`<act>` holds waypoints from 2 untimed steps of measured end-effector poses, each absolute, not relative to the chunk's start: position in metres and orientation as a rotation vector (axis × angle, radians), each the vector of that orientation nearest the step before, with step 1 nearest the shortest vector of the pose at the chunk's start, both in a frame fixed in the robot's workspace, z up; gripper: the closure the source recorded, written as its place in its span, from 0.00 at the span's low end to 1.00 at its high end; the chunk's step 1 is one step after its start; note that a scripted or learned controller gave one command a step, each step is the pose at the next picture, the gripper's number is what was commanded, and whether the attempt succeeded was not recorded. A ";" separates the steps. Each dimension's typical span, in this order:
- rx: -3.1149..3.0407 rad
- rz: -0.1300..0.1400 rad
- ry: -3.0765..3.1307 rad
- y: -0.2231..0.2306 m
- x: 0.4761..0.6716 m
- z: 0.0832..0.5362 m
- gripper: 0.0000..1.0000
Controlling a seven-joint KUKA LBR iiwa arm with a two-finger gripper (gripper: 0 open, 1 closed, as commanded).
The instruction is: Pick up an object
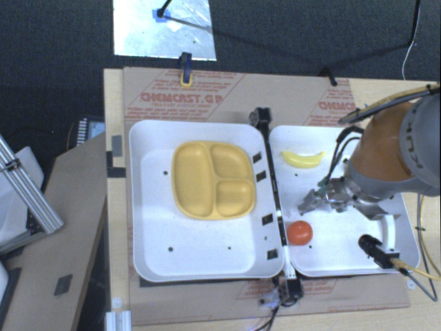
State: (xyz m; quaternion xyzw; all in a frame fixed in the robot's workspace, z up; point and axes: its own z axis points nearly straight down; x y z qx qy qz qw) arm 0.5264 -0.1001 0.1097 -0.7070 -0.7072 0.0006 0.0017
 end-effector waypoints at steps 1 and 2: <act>-2.219 0.001 -2.220 -0.100 0.526 0.083 0.00; -2.222 -0.002 -2.222 -0.100 0.527 0.095 1.00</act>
